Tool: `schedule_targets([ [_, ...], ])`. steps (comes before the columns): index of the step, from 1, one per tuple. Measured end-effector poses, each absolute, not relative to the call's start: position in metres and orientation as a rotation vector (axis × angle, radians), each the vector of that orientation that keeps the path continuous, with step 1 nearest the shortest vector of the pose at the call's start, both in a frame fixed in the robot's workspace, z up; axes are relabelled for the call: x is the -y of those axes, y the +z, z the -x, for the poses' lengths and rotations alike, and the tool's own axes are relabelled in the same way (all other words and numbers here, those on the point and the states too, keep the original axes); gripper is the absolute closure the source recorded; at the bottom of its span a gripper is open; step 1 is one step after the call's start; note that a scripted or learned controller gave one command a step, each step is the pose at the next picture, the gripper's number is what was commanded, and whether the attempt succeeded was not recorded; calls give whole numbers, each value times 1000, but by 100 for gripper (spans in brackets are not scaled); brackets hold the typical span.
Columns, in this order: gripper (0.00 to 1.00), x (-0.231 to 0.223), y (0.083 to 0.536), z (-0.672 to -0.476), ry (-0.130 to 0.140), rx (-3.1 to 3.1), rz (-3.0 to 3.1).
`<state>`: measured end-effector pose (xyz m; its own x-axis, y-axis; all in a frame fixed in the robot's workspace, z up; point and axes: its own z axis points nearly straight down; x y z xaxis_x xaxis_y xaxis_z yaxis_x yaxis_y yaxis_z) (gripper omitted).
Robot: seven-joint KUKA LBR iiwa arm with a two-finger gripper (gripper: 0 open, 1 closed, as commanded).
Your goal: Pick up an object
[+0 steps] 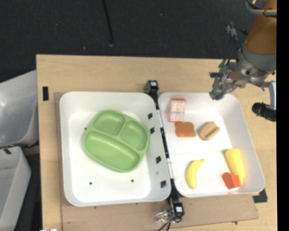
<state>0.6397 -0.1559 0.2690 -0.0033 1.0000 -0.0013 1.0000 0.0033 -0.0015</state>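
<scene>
The right bin holds several food items: a pink-and-white block at the back left, an orange-brown square, a tan bread roll, a yellow banana, a yellow corn-like piece and a small red piece. My gripper hangs over the back right corner of that bin, apart from all of the items. Nothing shows between its fingers.
The left bin holds a green divided plate. Black clips run along the seam between the two bins. Bare wooden bench lies behind the bins. A white object sits off the bench's left side.
</scene>
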Motion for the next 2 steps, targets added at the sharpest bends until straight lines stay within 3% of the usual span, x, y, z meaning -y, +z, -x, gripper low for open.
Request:
schedule_targets([
  [1,100,112,258,-607,3,2224,2218],
  [2,100,61,254,-593,-1,2227,2215],
])
